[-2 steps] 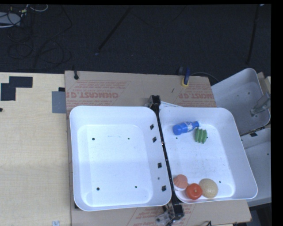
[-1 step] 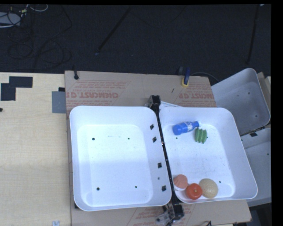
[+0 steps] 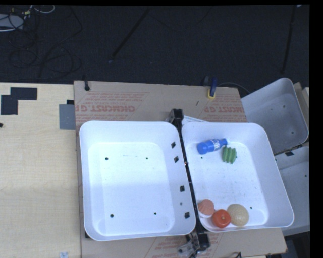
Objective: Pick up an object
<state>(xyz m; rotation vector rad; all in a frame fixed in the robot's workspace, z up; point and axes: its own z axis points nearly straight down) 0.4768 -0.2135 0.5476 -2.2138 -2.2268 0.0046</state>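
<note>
Blue bottle (image 3: 211,145) by green obj (image 3: 229,154) in rt bin (image 3: 237,184); claw state can't tell.

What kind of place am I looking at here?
Probably a robotics lab bench: two white bins on cardboard, small toy-like things such as a blue bottle and red ball, and loose cables behind.

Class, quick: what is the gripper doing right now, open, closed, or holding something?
Gripper: its state cannot be told from the camera view.
</note>
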